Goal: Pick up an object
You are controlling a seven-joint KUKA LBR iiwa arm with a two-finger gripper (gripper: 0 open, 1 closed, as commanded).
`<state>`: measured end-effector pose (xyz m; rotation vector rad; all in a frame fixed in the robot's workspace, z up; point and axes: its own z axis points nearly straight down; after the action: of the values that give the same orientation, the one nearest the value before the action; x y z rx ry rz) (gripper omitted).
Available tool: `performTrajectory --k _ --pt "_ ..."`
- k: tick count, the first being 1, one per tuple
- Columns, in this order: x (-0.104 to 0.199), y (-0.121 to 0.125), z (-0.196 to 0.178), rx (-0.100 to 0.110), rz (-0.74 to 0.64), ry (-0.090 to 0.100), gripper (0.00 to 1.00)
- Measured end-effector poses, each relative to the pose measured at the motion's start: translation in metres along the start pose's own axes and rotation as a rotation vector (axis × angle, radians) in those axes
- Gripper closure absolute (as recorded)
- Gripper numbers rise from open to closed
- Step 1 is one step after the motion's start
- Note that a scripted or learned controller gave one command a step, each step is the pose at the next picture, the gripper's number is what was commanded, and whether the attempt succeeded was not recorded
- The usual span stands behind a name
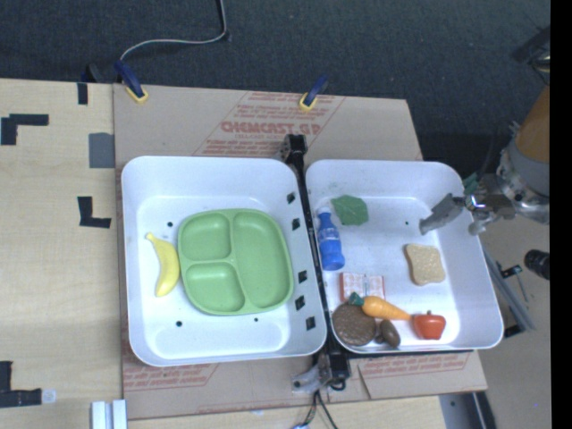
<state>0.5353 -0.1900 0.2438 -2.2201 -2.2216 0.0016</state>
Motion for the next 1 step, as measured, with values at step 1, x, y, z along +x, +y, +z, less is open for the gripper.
performTrajectory --k 1 --pt "-0.0253 -0.0034 0.0803 0.003 0.001 0.001 0.0"
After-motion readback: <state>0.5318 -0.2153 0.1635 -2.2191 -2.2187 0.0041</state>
